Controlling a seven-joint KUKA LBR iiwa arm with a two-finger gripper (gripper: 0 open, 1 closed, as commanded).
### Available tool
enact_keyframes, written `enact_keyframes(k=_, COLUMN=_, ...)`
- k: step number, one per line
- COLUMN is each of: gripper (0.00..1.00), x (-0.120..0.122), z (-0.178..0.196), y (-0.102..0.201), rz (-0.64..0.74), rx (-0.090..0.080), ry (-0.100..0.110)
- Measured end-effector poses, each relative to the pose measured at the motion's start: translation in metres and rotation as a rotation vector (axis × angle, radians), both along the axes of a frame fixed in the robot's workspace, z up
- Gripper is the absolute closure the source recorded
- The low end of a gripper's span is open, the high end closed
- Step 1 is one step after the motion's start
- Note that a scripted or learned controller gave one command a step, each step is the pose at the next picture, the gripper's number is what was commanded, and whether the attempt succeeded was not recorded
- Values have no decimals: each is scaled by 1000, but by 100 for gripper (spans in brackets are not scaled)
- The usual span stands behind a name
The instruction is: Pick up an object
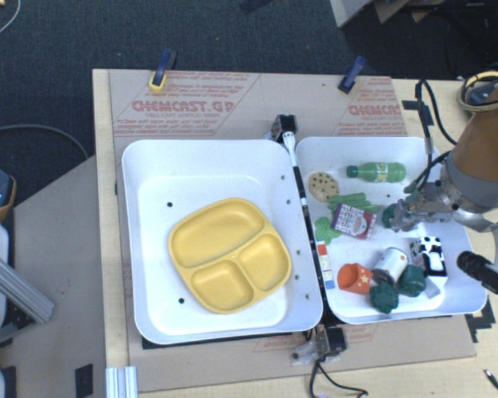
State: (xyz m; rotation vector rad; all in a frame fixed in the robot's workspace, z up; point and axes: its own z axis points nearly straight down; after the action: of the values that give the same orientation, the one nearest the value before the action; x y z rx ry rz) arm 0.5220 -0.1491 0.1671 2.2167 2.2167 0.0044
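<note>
The claw (401,214) hangs low over the right bin (382,149), beside the maroon packet (352,220), likely lining up a grab there; whether it is open or has anything I cannot tell. The yellow tray (229,254) fills the left bin (149,181)

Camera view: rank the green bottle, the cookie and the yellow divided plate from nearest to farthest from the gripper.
Measured from the gripper, low over the right bin:
1. Green bottle: just up and left of it, near the right bin's far wall.
2. Cookie: further left, by the right bin's left wall.
3. Yellow divided plate: in the left bin, clearly farthest.
</note>
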Motion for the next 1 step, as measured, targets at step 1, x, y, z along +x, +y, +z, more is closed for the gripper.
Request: enact_keyframes(k=1, gripper=100, x=2, z=54, y=0, rz=1, rx=0, ry=-1)
